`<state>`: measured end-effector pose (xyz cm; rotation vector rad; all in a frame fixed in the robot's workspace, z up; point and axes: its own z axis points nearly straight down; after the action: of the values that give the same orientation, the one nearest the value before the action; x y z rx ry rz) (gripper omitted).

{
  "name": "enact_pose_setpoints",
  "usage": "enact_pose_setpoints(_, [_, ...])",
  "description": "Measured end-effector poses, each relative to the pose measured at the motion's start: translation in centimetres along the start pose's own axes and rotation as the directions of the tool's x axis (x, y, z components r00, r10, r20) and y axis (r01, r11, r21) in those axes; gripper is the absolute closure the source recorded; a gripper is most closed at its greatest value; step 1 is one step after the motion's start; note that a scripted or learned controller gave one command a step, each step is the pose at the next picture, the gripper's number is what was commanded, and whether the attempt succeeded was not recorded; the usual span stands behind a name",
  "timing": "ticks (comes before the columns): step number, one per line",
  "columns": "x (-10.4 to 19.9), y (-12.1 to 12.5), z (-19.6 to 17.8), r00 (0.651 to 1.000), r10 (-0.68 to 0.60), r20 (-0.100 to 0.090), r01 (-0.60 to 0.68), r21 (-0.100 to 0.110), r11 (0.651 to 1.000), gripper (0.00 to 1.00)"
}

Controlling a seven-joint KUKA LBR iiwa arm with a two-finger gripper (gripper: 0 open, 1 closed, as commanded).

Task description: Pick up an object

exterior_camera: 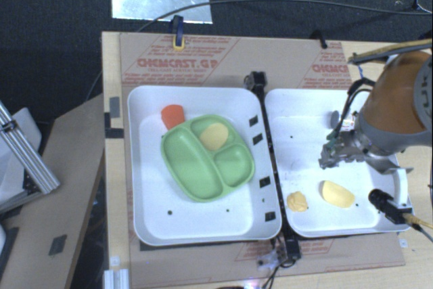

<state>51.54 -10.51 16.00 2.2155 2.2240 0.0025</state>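
Near objects: two yellow pieces lie in the near part of the right bin [298, 112], closest to the camera. One is a small lumpy yellow piece [297, 201] near the divider; the other is a larger smooth yellow piece [337, 193] just to its right. They sit near each other but apart.
Task's thing: either yellow piece could serve; the larger one looks the closer candidate to the gripper.
Gripper [333, 153]: hangs over the middle of the right bin, just far of the larger yellow piece, with nothing visible between its parts. Whether it is apart or together cannot be told from this slanted view.
Arm [399, 105]: grey with an orange band, reaching in from the right.
Left bin [145, 166]: bears a green divided plate [206, 158] with a pale yellow piece [214, 136] in its far compartment; an orange-red block [172, 116] lies just beside the plate's far left rim.
Risk: the gripper stands offset from both yellow pieces, so a straight descent would likely close on bare bin floor. The rounded larger piece could also squirt sideways if pinched off-centre.
Writing: the board under the bins reads "CHEMCAST GP" in red, repeated on the far right.
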Motion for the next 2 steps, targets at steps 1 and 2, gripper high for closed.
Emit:
enact_pose_setpoints(1, [-0.1, -0.5, -6.0, 1.000, 0.000, 0.001, 0.000, -0.001, 1.000, 1.00])
enact_pose_setpoints(2, [-0.1, -0.3, -8.8, 1.000, -0.001, 0.000, 0.001, 0.000, 1.000, 1.00])
